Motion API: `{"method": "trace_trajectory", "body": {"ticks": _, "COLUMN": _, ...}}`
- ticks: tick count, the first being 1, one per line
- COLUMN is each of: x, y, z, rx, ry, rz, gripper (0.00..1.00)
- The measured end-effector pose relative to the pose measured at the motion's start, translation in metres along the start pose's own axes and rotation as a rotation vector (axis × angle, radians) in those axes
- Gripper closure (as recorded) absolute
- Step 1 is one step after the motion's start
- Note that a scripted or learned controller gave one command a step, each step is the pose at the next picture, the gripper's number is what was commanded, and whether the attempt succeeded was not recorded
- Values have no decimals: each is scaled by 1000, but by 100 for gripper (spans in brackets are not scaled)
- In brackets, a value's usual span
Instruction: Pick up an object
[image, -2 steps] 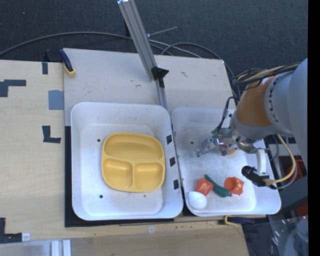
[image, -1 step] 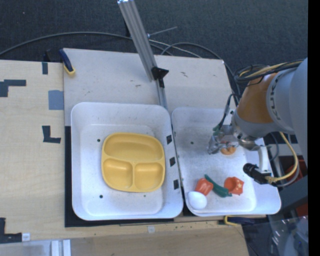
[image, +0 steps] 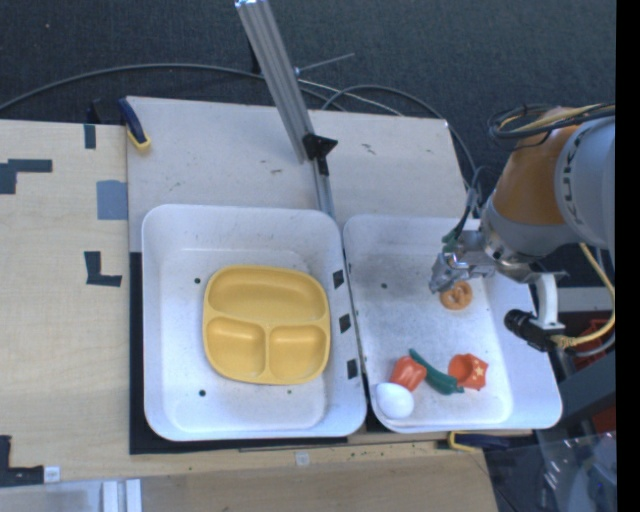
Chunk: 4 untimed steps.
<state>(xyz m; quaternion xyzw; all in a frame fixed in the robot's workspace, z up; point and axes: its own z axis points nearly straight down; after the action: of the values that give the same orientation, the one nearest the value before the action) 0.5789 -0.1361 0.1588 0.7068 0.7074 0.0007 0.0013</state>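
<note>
The end effector (image: 452, 275) hangs low over the right bin (image: 380, 250), near its far right side, at the end of the grey arm (image: 590, 180) with its orange band (image: 530, 185). A small round orange-brown object (image: 457, 295) lies just below the metal tip, touching it or very nearly so; from this slanted view I cannot tell whether the object is between the fingers or only on the bin floor beside them, nor how far apart the fingers stand.

Near the front of the same bin lie a white egg-shaped object (image: 394, 400), an orange-red piece (image: 408, 373) just beside it, a curved green piece (image: 432, 372), and another orange-red piece (image: 468, 371) to the right. The green piece runs between the two orange-red ones.

The left bin (image: 160, 300) holds a yellow divided plate (image: 266, 324), lying flat near its middle. Both bins sit side by side on the table (image: 220, 150).
</note>
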Motion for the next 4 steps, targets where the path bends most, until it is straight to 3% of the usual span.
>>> {"method": "trace_trajectory", "body": {"ticks": 2, "x": -8, "y": 5, "z": -109, "rx": -2, "ry": -1, "rz": -1, "gripper": 100}}
{"method": "trace_trajectory", "body": {"ticks": 4, "x": 100, "y": -9, "z": -92, "rx": 6, "ry": 2, "rz": -5, "gripper": 100}}
